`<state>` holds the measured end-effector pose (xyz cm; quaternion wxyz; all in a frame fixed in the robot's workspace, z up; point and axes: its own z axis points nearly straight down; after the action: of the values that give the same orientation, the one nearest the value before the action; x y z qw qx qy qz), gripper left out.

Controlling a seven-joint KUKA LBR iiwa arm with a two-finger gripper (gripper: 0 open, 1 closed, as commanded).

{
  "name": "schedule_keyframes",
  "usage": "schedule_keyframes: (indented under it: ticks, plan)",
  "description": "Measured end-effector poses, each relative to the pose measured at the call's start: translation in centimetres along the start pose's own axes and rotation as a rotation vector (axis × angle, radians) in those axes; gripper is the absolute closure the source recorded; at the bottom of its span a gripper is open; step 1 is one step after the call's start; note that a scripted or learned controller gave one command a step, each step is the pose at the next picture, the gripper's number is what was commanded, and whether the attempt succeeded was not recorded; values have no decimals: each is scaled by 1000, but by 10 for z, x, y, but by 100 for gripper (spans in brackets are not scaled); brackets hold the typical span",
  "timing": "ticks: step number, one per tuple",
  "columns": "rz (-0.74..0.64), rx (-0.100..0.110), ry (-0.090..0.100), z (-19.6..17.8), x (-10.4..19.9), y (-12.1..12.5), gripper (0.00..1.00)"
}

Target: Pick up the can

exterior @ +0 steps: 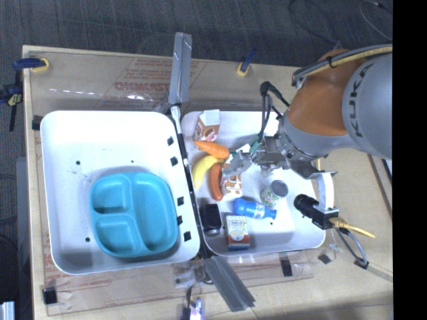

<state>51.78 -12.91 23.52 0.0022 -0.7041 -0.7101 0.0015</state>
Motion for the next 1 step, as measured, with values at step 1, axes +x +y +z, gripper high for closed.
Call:
schedule_keyframes:
  ticks: [1]
  plan:
    - [195,-4,-2,-69,-64,-42,0]
